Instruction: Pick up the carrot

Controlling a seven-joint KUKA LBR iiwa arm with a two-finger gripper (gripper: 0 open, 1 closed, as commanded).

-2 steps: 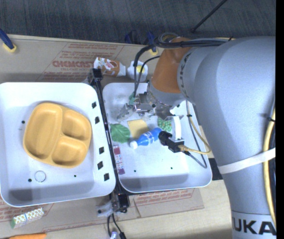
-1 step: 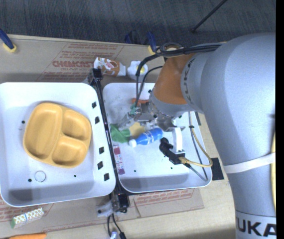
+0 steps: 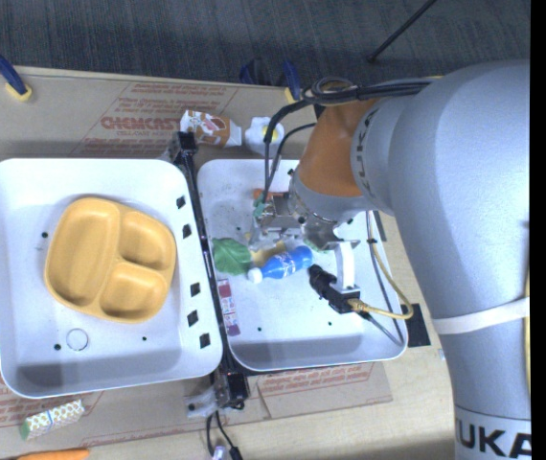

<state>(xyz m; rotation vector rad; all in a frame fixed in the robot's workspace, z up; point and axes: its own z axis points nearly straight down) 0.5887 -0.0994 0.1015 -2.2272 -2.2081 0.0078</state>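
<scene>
The carrot lies in the right bin, left of its middle. Its green leafy top shows plainly, and a short orange-yellow piece of its body shows beside it. My gripper hangs just above that orange piece, pointing down into the bin, and its body hides part of the carrot. The view does not show whether it touches the carrot.
A blue bottle with a white cap lies against the carrot on the right. A yellow divided plate sits in the left bin. A small packet rests behind the bins, and another lies at the front left.
</scene>
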